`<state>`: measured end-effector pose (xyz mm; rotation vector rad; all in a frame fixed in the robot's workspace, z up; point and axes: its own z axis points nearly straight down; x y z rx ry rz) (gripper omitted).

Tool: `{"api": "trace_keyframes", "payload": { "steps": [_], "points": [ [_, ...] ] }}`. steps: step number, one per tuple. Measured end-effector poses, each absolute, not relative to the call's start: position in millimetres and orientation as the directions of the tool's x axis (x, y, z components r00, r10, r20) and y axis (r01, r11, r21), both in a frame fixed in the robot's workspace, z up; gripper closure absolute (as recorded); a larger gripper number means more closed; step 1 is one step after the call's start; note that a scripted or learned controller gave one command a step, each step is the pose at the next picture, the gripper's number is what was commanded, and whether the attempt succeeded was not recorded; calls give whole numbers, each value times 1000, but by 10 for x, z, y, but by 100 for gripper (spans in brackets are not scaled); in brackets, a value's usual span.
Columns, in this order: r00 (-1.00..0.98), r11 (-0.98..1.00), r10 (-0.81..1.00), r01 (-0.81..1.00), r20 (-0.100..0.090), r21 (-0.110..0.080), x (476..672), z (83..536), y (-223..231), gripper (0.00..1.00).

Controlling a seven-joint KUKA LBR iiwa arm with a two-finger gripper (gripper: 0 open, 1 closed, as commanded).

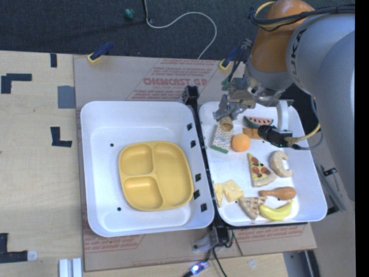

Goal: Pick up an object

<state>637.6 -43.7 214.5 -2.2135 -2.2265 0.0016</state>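
My gripper [226,113] hangs over the far left part of the right bin [305,215], close to the divider between the bins. A small tan piece [226,124] lies directly under its tip; I cannot tell if they touch. Just in front lie a green and white packet [221,138] and an orange ball [240,142]. A watermelon slice [258,121] sits to the gripper's right.
The right bin also holds a pizza slice [259,170], a bagel [281,163], a drumstick [278,193], a banana [275,211], cheese [232,190] and another wedge [249,206]. The left bin [98,154] holds a yellow divided plate [154,175].
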Motion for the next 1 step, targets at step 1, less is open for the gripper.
{"api": "trace_keyframes", "payload": {
  "steps": [1],
  "points": [
    [-7, 7, 1000, 1000, 1, -3, 6331, 2136, 128, 100]
  ]
}}
